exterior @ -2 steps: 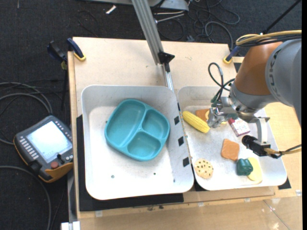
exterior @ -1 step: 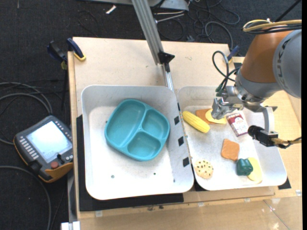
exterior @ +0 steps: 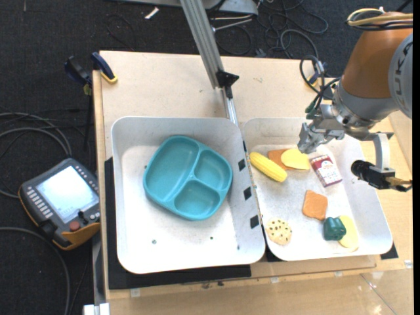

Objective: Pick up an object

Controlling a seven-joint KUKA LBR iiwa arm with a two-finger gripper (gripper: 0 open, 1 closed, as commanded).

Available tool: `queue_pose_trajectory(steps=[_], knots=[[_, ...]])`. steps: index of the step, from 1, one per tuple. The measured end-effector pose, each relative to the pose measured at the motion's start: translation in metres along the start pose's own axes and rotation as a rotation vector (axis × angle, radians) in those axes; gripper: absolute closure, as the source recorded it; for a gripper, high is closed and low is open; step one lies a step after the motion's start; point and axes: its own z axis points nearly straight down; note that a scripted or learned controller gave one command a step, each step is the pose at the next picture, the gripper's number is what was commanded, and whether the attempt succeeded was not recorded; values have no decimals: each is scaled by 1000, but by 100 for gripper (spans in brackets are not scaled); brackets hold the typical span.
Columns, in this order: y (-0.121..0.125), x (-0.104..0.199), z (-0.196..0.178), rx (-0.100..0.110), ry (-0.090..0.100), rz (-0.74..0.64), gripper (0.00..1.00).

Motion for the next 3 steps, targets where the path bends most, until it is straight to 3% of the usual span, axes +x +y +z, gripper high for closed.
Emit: queue_pose_trajectory(steps=[3], knots=[[-27, 166, -9, 8, 4, -6, 100]])
